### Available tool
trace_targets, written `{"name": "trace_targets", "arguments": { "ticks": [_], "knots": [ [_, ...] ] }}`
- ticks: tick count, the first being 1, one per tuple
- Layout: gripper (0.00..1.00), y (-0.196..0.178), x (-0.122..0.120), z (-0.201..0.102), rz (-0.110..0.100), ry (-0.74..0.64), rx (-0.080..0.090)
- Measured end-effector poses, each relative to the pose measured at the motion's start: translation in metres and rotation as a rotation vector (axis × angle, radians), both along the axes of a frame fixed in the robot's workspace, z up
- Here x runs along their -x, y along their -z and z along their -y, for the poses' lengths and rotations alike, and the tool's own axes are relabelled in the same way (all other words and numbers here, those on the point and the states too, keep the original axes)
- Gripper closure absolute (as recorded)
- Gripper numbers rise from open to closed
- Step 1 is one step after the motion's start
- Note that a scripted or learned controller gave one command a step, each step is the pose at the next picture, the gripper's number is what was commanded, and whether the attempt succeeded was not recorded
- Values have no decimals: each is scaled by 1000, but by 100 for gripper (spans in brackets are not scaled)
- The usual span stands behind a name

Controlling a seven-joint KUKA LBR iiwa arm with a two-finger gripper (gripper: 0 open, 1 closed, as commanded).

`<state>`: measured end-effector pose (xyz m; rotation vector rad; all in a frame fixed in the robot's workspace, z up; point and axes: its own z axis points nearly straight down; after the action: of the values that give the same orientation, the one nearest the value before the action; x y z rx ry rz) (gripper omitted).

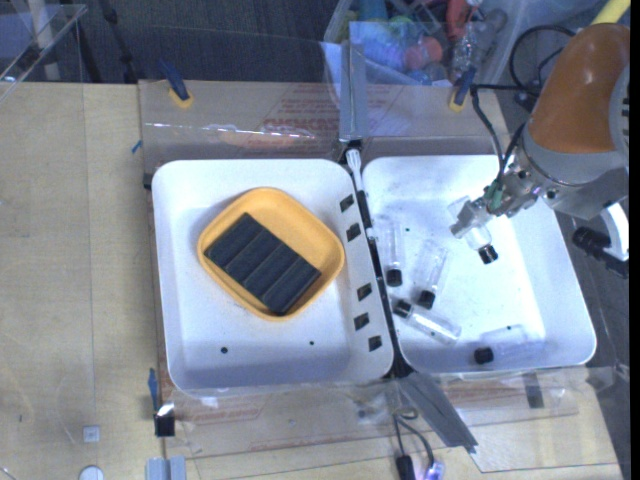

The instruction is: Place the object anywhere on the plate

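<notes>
The hand (478, 230) is hovering over the right bin (560, 268), seemingly gripping 1 clear vial (484, 242) with a black cap. Judging from here, it should be lifting clear of the divider (365, 258) before crossing to the plate (270, 253).

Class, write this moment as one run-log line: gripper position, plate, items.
gripper: over right bin | yellow plate: left bin, bears dark ridged block | clear vials: right bin
</notes>
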<state>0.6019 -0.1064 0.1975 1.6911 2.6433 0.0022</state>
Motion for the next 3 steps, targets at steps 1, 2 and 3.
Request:
{"name": "trace_targets", "arguments": {
  "ticks": [1, 2, 3],
  "knots": [
    [100, 2, -4, -30, -3, -181, -1],
    [100, 12, -33, -45, 1, -358, 1],
    [100, -6, -49, -79, 3, -530, 2]
  ]
}}
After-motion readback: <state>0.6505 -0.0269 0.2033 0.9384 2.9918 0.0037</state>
